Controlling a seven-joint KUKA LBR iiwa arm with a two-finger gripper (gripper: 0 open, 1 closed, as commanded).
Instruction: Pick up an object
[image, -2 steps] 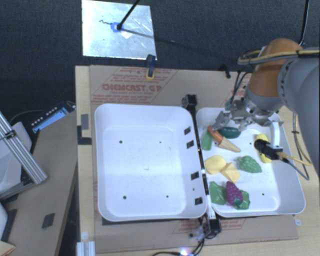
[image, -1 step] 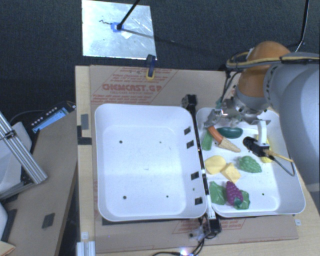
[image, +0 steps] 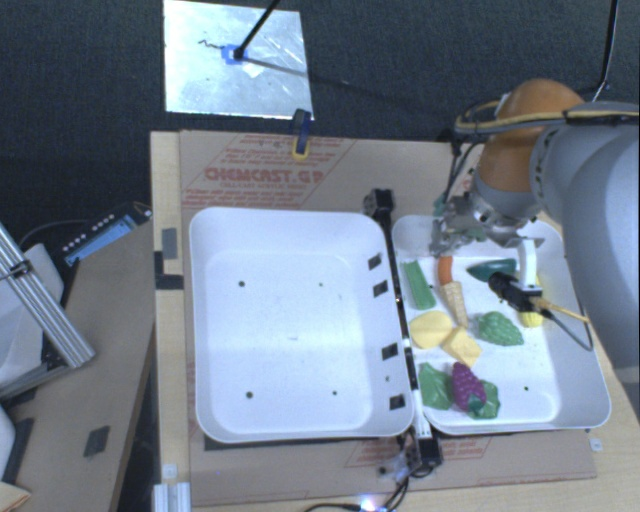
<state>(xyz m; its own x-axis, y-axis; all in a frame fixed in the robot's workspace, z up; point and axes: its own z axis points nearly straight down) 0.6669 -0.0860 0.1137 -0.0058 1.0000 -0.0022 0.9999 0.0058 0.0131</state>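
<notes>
My gripper (image: 447, 238) is down over the far left part of the right bin (image: 575, 395), just above a small orange carrot (image: 445, 268). Nothing can be made out held in it. Beside the carrot lie a green pod (image: 418, 285), a cream cone (image: 456, 300) and a dark green piece (image: 490, 268). Nearer the front are two yellow pieces (image: 432, 328) (image: 463, 346), a green leaf (image: 499, 328), purple grapes (image: 470, 386) and another green leaf (image: 432, 385).
The left bin (image: 290, 320) sits beside the right one, with black clips (image: 392, 350) along the shared rim. The grey arm (image: 590, 180) covers the right bin's far right corner. A foil sheet (image: 236, 60) lies behind the bench.
</notes>
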